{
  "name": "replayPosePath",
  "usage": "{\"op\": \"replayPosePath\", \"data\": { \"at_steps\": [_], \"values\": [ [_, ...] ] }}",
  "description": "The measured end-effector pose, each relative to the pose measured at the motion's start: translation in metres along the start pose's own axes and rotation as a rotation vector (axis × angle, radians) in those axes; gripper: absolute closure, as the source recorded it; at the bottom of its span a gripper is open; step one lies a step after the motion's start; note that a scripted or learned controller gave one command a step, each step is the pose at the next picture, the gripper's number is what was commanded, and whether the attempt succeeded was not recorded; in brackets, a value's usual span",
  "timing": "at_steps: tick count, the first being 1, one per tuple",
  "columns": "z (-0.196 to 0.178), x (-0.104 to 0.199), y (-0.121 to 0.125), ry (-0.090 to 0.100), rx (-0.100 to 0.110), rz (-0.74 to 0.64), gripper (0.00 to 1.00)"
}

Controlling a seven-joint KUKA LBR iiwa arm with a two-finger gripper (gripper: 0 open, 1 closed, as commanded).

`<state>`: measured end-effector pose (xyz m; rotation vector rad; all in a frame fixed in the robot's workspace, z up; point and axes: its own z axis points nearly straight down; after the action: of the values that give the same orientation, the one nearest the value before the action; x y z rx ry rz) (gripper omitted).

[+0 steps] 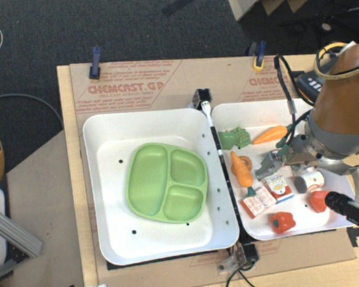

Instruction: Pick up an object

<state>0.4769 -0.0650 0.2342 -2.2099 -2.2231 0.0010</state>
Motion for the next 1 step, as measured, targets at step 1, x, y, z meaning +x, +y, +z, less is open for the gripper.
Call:
{"op": "replayPosePath", "data": {
  "at_steps": [1],
  "values": [
    [-0.0106, 0.0704, 0.0033, -0.003, -0.008, -0.002, 0.0]
  ]
}}
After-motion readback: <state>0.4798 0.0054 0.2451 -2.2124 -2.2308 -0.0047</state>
